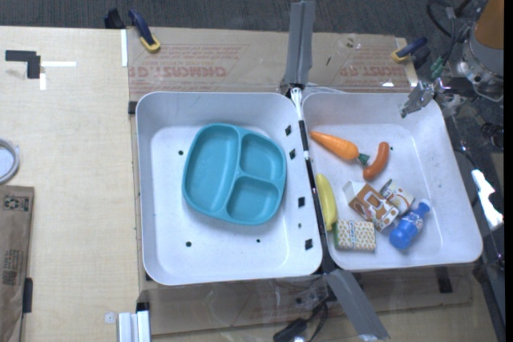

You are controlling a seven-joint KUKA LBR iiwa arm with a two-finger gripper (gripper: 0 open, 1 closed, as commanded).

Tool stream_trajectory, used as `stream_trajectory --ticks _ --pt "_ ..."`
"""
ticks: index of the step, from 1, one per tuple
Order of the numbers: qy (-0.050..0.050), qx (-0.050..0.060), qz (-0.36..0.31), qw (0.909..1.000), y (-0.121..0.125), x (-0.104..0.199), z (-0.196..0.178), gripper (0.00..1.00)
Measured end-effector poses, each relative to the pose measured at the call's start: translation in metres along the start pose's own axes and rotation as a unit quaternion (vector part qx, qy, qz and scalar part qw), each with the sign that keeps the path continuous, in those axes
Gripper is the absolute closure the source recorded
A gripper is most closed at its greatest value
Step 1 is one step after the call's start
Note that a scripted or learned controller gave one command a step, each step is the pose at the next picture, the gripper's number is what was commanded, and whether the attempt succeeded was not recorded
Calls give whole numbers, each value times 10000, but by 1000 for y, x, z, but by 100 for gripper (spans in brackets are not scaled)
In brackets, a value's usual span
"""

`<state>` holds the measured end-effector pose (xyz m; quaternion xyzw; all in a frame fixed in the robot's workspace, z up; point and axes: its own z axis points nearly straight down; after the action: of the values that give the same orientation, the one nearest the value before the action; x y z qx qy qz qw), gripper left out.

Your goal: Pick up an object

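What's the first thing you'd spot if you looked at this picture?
The big teal divided plate jumps out first, lying alone in the left bin. Next comes the jumble in the right bin: an orange carrot near the top, a sausage beside it, a yellow banana along the left wall, and a blue bottle near the bottom right. The end effector sits at that bin's top right corner.

Right bin holds carrot (335, 145), sausage (377, 159), banana (325, 201), cracker (355, 235), snack packet (380, 204), blue bottle (409, 225).

Wood bench (72, 132), 2 white bins (152, 196) (449, 252) side by side, tape roll (6, 162) at left edge
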<state>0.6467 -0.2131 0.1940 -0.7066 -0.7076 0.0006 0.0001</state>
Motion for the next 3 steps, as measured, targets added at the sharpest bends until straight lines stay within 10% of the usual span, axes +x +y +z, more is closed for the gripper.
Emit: stream_trajectory --ticks 1,2,3 --pt "-3 -11 -261 9997 11 66 101 0" --pt "3 1 -610 9981 -82 94 102 0" --pt "0 1 -591 9983 -82 93 93 100"
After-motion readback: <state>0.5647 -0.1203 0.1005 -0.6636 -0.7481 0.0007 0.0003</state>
